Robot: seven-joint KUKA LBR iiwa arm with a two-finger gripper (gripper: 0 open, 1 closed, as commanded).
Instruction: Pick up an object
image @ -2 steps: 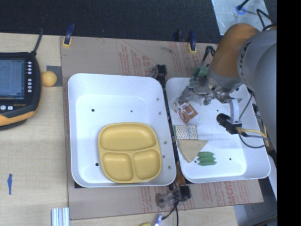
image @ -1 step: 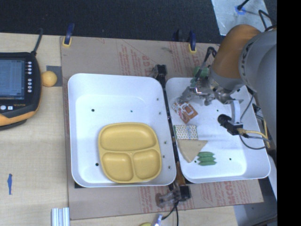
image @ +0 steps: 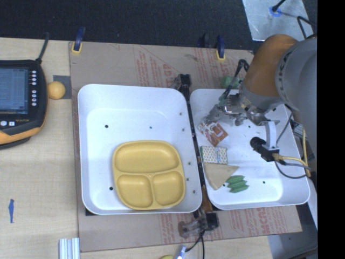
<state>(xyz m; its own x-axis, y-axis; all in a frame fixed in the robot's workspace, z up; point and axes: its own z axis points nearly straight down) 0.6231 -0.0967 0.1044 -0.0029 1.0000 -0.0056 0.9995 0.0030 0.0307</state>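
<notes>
While the arm [image: 280,72] reaches in from the right, your gripper [image: 230,108] sits low over the upper part of the right bin [image: 280,196], near its back wall. Whether the jaws stand wide or closed you cannot tell from this slant; nothing is visibly caught in them. Candidate objects lie along that bin's left side: a small red-and-white packet [image: 213,133] just below the gripper, a patterned square packet [image: 214,155] beneath it, then a tan wedge [image: 218,174] touching a green leafy piece [image: 237,183]. Left bin [image: 91,144] holds a yellow divided tray [image: 148,173]. An orange-edged pendant [image: 19,104] and a yellow ball [image: 56,89] sit on the bench, far left.
</notes>
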